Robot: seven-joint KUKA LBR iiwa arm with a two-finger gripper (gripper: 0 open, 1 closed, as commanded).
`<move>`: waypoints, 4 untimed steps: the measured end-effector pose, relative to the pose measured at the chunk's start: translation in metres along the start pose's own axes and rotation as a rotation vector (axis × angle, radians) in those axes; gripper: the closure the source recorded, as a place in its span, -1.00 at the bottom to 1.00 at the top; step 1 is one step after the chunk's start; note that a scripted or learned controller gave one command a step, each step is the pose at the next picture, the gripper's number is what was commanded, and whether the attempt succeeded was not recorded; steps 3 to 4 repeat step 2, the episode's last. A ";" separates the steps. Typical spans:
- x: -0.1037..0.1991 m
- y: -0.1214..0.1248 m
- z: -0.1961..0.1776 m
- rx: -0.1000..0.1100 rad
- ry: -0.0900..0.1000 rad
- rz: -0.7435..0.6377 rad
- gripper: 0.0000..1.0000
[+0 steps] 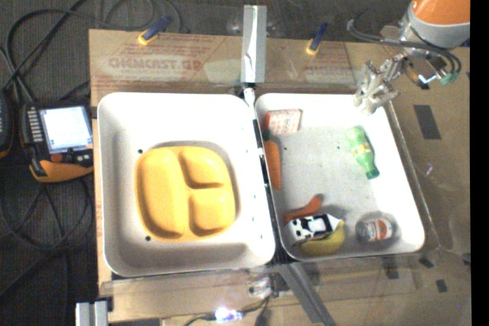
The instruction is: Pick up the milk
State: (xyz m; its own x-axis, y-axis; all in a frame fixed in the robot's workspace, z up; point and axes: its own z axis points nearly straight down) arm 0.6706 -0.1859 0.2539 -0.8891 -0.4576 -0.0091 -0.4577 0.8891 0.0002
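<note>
Lying near the front edge of the right bin (405, 164), the milk (313, 225), a small black-and-white carton, rests on its side against a banana (325, 242). A can (376, 228) sits just beside them toward the front right corner, a carrot (272, 164) runs along the left wall, and a green bottle (361, 151) lies near the right wall. The bin's middle floor is bare. The gripper (374, 95) hovers over the back right rim, well apart from the milk; its fingers seem slightly spread, pinching nothing, though blurred.
</note>
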 end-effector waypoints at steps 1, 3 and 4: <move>0.019 -0.032 0.115 0.000 0.006 -0.116 1.00; 0.017 -0.032 0.055 0.002 0.004 -0.186 1.00; 0.017 -0.032 0.055 0.002 0.004 -0.186 1.00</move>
